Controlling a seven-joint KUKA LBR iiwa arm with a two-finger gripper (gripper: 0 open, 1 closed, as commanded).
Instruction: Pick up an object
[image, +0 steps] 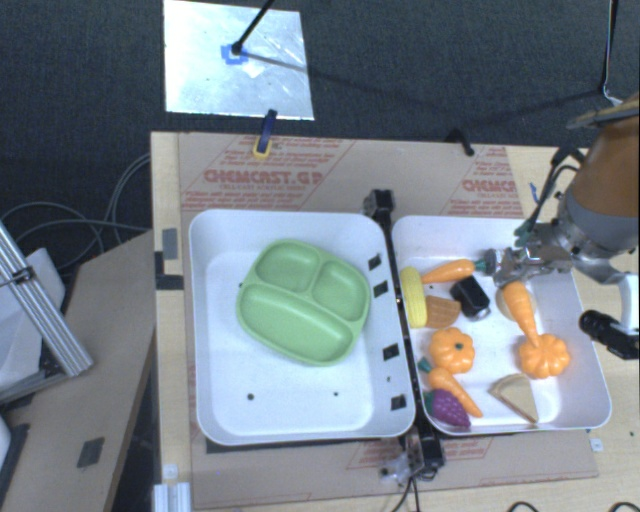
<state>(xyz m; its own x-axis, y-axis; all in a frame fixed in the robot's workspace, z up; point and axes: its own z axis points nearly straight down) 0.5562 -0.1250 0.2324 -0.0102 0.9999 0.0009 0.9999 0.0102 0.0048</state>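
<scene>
I see the jaws (512, 264) low over the right bin (596, 395), near its back edge. Can't tell how they stand: too small and cluttered at the tip.

Nearest thing is a carrot (518, 306), orange, tapered, lying lengthwise just in front of the jaws, top end right by the tip. I can't tell if they touch. Nothing visibly between the jaws.

Other items in the same bin:
- second carrot (447, 270) just left of the jaws
- black piece (470, 296) beside it
- corn (413, 297), yellow, against the left wall
- small pumpkin (452, 349) mid-bin
- bigger pumpkin (543, 355) right of it, touching the first carrot's tip
- third carrot (455, 390) and grapes (449, 408), purple, at the front left
- bread wedge (514, 397) at the front

Left bin (215, 330) holds a green divided plate (303, 300), tilted, well apart from the jaws.

Both bins sit on a cardboard sheet (300, 175) with red print on the tabletop. Dark carpet (80, 100) around, a shiny square (238, 60) at the back, aluminium rail (35, 300) at the left.
</scene>
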